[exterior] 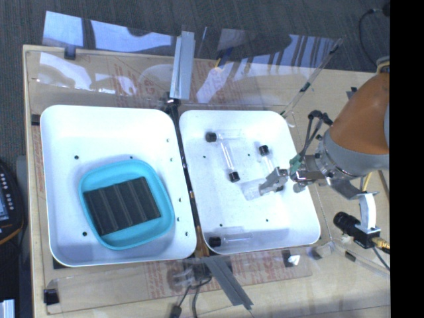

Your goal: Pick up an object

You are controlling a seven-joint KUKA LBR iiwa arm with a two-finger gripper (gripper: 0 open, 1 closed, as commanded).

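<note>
Just left of gripper [277,181] lie clear tubes [228,156]

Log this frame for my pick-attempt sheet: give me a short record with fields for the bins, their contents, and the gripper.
left bin: holds a blue tray with a dark ribbed insert
right bin: several clear tubes with black caps
gripper: low over the right bin, right of centre
arm: enters from the right
held object: none seen between fingers

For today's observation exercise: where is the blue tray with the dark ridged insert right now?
In the camera view, the blue tray lies in the left white bin, toward its lower middle, across the divide from the right white bin with its clear black-capped tubes.
</note>
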